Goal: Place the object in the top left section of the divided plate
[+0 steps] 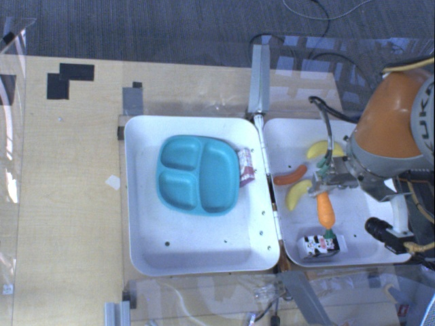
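Observation:
A blue divided plate point(199, 174) lies in the left white bin point(146, 243); its top left section point(179, 155) holds nothing. In the right bin point(360, 246) lie an orange carrot point(326, 211), a red sausage point(291, 176), and two yellow banana-like pieces point(299, 194) point(319, 150). My gripper point(330, 180) hangs over the right bin, just above the carrot's upper end and between the two yellow pieces. The wrist hides where the gripper meets the carrot.
A small dark red packet point(246, 166) leans at the plate's right edge in the left bin. A black, white and green item point(321, 244) lies near the right bin's front wall. The arm's orange band point(394, 117) covers the right bin's right side.

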Robot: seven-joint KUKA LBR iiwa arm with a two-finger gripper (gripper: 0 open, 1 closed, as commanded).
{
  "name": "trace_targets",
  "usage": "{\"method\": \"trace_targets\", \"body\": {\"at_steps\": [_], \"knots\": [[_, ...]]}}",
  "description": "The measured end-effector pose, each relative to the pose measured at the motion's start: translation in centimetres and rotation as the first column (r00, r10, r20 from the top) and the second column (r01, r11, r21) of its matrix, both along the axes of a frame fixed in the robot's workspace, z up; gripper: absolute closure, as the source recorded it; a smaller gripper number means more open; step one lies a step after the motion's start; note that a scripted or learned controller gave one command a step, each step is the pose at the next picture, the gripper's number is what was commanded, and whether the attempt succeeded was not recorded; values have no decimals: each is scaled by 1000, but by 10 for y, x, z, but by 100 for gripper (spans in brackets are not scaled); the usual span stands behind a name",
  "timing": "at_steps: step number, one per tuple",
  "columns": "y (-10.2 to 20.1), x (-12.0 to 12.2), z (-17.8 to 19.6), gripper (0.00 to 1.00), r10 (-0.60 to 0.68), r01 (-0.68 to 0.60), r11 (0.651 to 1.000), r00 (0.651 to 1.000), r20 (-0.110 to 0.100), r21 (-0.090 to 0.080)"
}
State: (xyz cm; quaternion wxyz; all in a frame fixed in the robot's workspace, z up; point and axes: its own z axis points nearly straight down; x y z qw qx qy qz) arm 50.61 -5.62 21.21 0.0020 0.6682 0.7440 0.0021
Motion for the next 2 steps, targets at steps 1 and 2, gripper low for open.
{"method": "trace_targets", "body": {"at_steps": [1, 2], "knots": [[-5, -18, -27, 100, -83, 83, 997, 997, -1, -1], [11, -18, -28, 100, 3, -3, 1000, 1000, -1, 0]]}}
